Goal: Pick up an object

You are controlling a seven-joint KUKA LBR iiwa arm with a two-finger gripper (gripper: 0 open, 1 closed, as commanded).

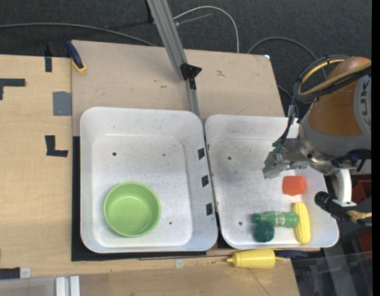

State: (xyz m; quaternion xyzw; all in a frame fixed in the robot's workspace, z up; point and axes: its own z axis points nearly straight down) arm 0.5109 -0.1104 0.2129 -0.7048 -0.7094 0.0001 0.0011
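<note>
Bench (239, 79): tan board on dark floor; two white bins side by side.
Left bin (140, 134): held a green bowl (132, 208) near its front corner.
Right bin (239, 147): held an orange block (294, 185), a yellow banana (302, 221), a green bottle (273, 219) and a dark teal lump (263, 231) touching the bottle.
My gripper (277, 166): hung over the right bin, just beside the orange block; nothing seen in it; whether released or clenched, I could not tell.
</note>
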